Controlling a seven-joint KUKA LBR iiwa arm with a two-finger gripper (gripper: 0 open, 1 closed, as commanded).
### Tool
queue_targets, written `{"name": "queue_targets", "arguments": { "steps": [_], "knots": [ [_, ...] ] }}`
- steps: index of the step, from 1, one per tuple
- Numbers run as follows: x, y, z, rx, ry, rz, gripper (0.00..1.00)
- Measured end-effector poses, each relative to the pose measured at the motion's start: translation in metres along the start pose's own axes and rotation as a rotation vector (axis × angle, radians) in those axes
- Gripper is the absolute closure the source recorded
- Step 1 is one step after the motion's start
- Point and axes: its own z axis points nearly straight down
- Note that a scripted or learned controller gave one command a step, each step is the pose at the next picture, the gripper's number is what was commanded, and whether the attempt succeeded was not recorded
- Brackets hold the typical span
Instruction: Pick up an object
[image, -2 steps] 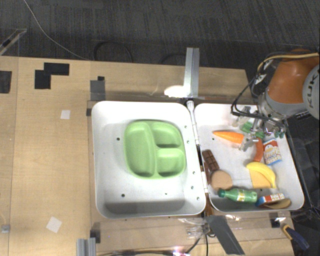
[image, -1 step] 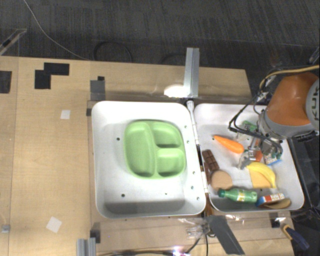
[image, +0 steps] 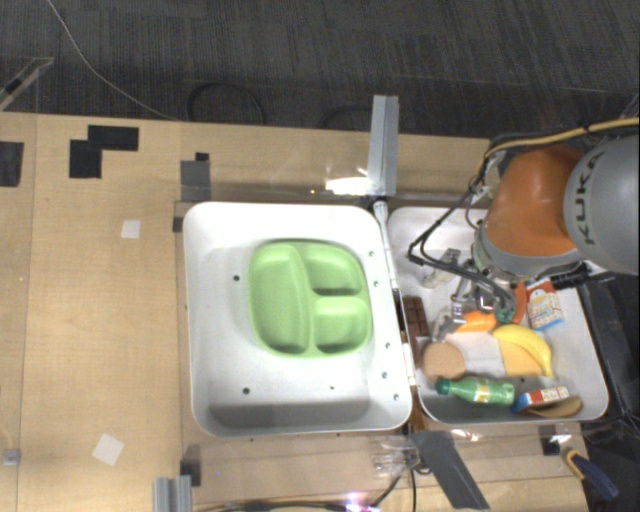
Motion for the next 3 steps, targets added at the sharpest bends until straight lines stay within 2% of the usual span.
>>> {"name": "queue_targets", "arguments": {
  "steps": [1, 2, 3],
  "knots": [
    [-0.028, -0.049, -0.019, 0.002, 0.008, -0.142, 0.00],
    [0.032, -0.065, -0.001, 0.002, -0.001, -0.071, 0.00],
    [0.081, -0.082, -0.003, 0.003, -0.015, 0.087, 0.00]
  ]
}}
